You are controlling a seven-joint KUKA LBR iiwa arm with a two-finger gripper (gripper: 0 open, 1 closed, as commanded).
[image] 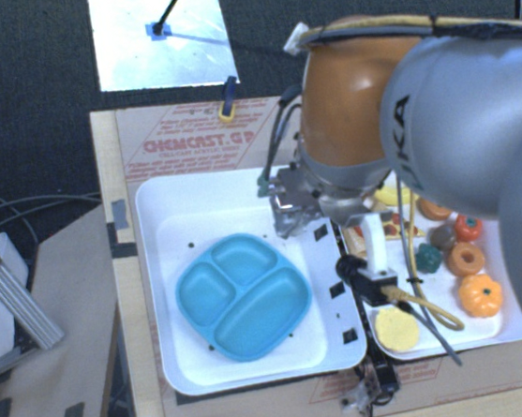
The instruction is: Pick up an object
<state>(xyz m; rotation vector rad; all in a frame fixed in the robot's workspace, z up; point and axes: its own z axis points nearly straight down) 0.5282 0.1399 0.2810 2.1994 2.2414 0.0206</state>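
— Where is the gripper (291, 205) right now?

— Low over the inner edge of the left bin (161, 291), close to the divider between the 2 bins. The arm's orange band (351, 97) covers most of it from here, so I can't tell whether it is wide or narrow, or whether it holds anything.

— What lies nearest to it?

— The blue divided plate (243, 295), with 3 compartments. It lies flat in that bin, just below the gripper and to its left as the camera sees it.

— And on the gripper's other side?

— Toys in the right bin (480, 337), all to the gripper's right and lower in the view. The yellow disc (399, 329) is nearest. Beyond it are a teal piece (428, 258), a red tomato (468, 227), an orange round piece (466, 260) and, farthest out, a small orange pumpkin (480, 297). More yellow and orange bits sit half hidden under the arm; I can't name those.
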